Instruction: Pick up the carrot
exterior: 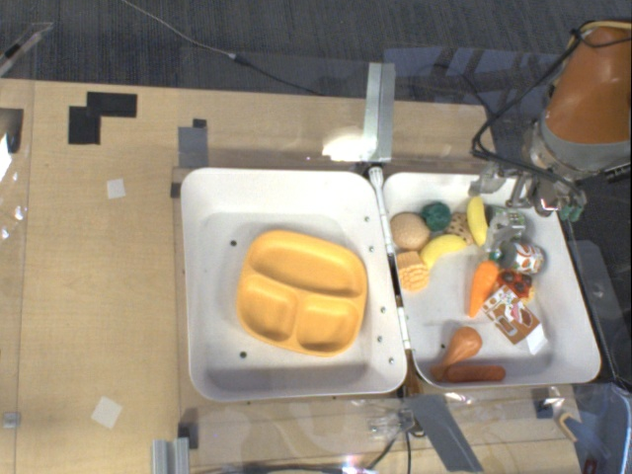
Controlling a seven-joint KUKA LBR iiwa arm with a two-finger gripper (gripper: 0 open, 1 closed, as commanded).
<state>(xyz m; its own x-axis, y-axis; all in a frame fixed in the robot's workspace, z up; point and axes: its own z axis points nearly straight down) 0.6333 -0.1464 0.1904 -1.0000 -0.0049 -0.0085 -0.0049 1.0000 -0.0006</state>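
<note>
1. Two white bins side by side on the bench, and the action is all in the right bin (583, 349), which is crowded with toy food

2. The carrot (482, 286) lies near the middle of that bin, orange, its thick end up toward twelve o'clock and its tip pointing down toward six, leaning slightly to seven

3. The gripper (509, 227) hangs over the bin's upper part, at about one o'clock from the carrot and just above its thick end; whether it touches the carrot I cannot tell

4. Fingers apart or together? Cannot tell from here, the metal parts blur into the clutter beneath, and nothing is seen clamped between them

5. The arm (591, 92) comes in from three o'clock, its orange band big at the upper right corner

6. Around the carrot: a yellow banana (478, 219) at twelve o'clock, a lemon (442, 249) at ten, a dark green piece (435, 213) beyond that, a brown potato-like lump (410, 230) at the bin's left wall

7. At nine o'clock from the carrot sits a small waffle-like piece (413, 273); at three to four o'clock a red and white packet (512, 314) lies just beside it

8. Down at six o'clock, a brown pear-shaped piece (461, 344) and a red sausage (474, 372) near the front wall

9. The left bin (212, 363) holds a yellow divided tray (301, 290), well apart from the carrot
</note>
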